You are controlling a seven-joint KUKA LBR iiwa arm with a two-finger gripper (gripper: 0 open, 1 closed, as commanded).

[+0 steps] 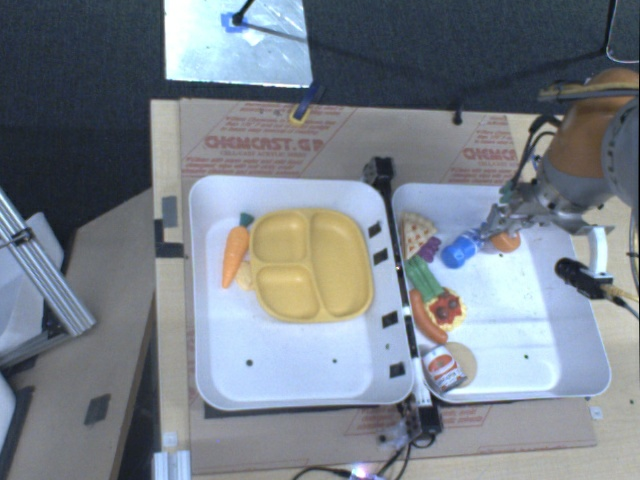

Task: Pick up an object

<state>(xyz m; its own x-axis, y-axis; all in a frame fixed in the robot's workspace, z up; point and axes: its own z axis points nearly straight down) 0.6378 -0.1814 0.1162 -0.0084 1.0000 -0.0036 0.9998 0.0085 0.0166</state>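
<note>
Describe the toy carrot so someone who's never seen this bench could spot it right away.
Find the left white bin, which holds a yellow three-compartment plastic plate. The orange toy carrot with a green top lies on the bin floor just left of that plate, green end pointing away from the camera. Nothing else there is orange.

One fixed overhead camera, slanted down on both bins (300, 193).

The gripper (492, 230) hangs over the right bin (560, 358). Just left of its fingers lies a cup (459, 251); farther left, in the left bin (215, 298), a divided plate (305, 265).
</note>
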